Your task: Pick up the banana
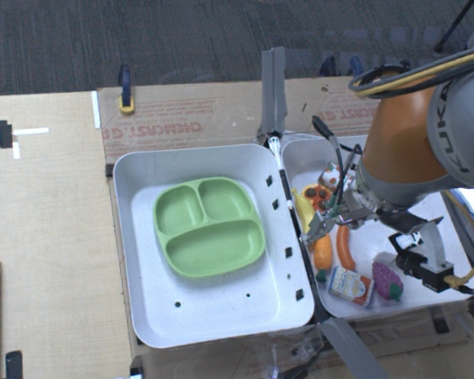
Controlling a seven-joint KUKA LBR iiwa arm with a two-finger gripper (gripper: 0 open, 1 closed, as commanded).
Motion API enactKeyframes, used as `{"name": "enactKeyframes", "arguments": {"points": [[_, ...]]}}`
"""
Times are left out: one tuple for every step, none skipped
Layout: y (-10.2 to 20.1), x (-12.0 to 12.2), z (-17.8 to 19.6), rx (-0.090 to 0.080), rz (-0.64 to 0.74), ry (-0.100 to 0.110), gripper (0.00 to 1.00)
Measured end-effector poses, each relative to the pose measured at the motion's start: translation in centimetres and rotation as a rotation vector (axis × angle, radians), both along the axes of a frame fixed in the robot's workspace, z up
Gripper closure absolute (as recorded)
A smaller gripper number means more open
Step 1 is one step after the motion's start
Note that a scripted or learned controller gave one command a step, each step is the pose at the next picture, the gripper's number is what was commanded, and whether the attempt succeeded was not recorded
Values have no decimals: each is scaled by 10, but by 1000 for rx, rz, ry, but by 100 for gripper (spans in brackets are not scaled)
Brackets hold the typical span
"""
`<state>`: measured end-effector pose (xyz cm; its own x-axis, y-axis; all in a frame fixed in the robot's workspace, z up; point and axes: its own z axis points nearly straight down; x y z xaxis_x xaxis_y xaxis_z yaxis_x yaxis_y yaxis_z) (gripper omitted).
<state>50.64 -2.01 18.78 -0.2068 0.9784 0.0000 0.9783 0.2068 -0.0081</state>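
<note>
I see my gripper (pixel 321 223) low in the rt bin (pixel 466 293); can't tell jaw state. Banana (pixel 303 206) sits just left of jaws, orange carrot (pixel 344 248) just below.

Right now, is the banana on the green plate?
No, the banana lies in the right bin, by its left wall, apart from the plate in the left bin.

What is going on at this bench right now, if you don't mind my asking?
The arm has reached into the right bin, with its tool low over the banana by the bin's left wall. An orange, a carrot, a carton and a purple fruit lie nearby. The left bin holds a green plate. The banana isn't visibly lifted.
</note>
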Motion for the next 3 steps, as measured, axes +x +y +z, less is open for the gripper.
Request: {"name": "enactKeyframes", "arguments": {"points": [[20, -16, 13, 2, 209, 0, 0], [-43, 61, 0, 1, 211, -1, 0], [-60, 8, 137, 0, 177, -8, 0]]}}
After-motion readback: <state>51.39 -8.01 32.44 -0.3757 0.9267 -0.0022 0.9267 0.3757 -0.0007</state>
